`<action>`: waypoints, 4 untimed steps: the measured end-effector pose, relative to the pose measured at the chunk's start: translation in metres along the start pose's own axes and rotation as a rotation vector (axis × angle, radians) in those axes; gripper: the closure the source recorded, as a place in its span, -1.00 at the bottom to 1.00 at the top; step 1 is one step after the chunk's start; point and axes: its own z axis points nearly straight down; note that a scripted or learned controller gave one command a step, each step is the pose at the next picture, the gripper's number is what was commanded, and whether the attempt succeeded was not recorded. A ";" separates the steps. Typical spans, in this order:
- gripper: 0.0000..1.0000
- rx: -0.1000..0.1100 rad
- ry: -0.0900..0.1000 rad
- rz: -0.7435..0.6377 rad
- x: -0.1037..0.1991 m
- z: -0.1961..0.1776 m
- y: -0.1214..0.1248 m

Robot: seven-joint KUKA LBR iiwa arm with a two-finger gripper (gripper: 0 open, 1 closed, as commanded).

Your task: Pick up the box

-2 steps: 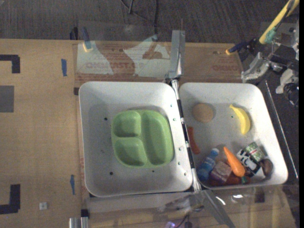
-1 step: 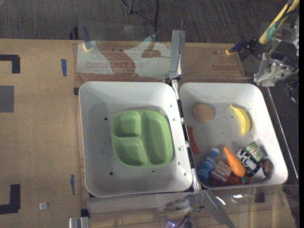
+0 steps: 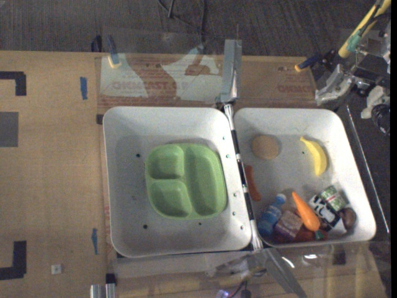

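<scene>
The box (image 3: 288, 223) is a small maroon-purple carton lying at the near edge of the right bin (image 3: 353, 143), wedged between a blue bottle (image 3: 271, 214) and an orange carrot (image 3: 306, 211). My gripper (image 3: 332, 87) is up at the top right, outside the right bin's far corner and well away from the box, among grey parts and a yellow hose. Nothing from the bins is on it.
The right bin also holds a round tan cookie (image 3: 265, 146), a banana (image 3: 316, 156), a red-orange pepper (image 3: 252, 183), a black-and-white-and-green pack (image 3: 329, 205) and a small brown item (image 3: 348, 216). A green divided plate (image 3: 185, 180) lies in the left bin (image 3: 124, 166).
</scene>
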 end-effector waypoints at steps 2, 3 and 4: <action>1.00 -0.005 -0.003 -0.013 0.007 -0.020 0.001; 1.00 -0.007 -0.004 -0.020 0.010 -0.031 0.001; 1.00 -0.010 -0.005 -0.028 0.014 -0.041 0.001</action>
